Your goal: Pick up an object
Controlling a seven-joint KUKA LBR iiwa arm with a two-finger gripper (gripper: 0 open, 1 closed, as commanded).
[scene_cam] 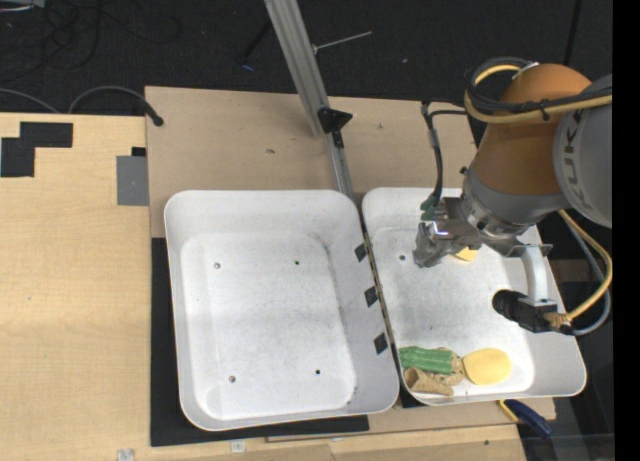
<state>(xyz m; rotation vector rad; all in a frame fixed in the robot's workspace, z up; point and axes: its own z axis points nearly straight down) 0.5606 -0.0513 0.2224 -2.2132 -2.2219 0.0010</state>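
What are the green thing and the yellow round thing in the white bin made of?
Green thing: probably soft plastic or rubber; its surface looks bumpy and dull. Yellow round thing: maybe foam or plastic, smooth and matte. White bin: likely hard plastic, faintly speckled.

bins (262,399) white, dark-speckled; counter (70,279) tan wood; arm (530,129) grey with orange band; green item (428,358); yellow item (487,366)
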